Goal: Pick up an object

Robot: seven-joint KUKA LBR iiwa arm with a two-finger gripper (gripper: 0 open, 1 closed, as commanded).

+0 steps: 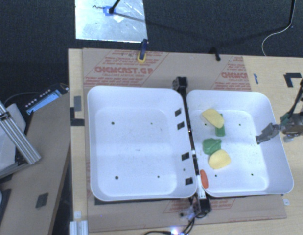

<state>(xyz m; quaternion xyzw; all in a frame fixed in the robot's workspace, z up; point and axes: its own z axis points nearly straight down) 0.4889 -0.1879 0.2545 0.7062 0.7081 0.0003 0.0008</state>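
While reaching in low over the right bin (pixel 276 131) rim, fingers (pixel 263 136) state unclear, nothing visibly held

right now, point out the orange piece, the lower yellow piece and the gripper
orange piece (pixel 204 178), camera view, its middle
lower yellow piece (pixel 219 159), camera view, its middle
gripper (pixel 267 133), camera view, its grey tip

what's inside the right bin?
The right bin holds two yellow pieces, two green pieces and an orange piece by the divider. The upper yellow overlaps a green, hiding part.
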